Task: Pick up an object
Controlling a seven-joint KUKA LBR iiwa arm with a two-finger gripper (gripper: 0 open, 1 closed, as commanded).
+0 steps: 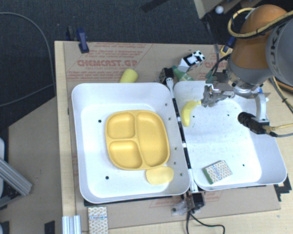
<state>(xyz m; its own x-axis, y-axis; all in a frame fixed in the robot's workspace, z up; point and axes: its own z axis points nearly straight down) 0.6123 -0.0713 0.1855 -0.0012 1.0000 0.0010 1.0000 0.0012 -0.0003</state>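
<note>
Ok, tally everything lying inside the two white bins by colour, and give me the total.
Yellow: 3 (divided plate and oval piece in the left bin; curved piece in the right bin)
Patterned, mixed colours: 1 (small packet, right bin)
Total: 4

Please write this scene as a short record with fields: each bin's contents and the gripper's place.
left bin: yellow divided plate; pale yellow disc at its near right corner
right bin: yellow curved piece by far left wall; small patterned packet near front
gripper: above right bin, just right of the curved piece
</note>
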